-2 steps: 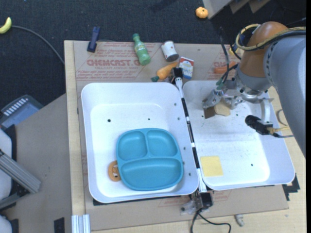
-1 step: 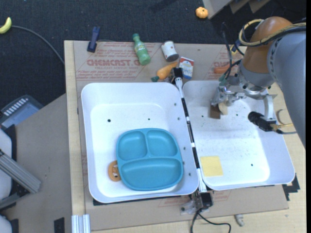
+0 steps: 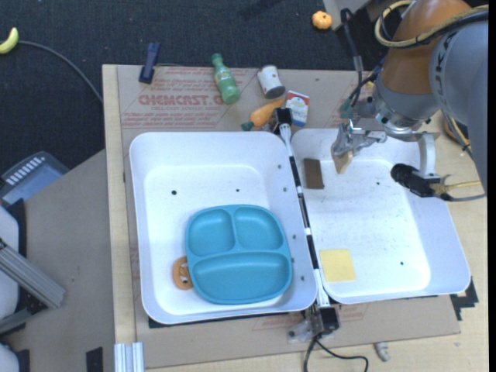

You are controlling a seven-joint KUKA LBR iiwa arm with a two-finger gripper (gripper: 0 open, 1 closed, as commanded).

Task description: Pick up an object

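- Dark carpet-like floor all around, with one bench topped by a brown board with red lettering.
- Two white bins side by side: left bin and right bin.
- One grey arm with an orange band, coming in from the right over the far end of the right bin.
- One blue divided plate, three compartments, in the near part of the left bin. One small orange-brown thing pokes out from under its left edge.
- One hand, low over the far left part of the right bin. Can't tell if it's clenched or released, and I see nothing in it.
- One yellow square, flat in the right bin's near left corner, well apart from the hand.
- One brown block in the right bin by the left wall, just beside the hand.
- Behind the bins, on the board: one green bottle, one small can, one blue thing.
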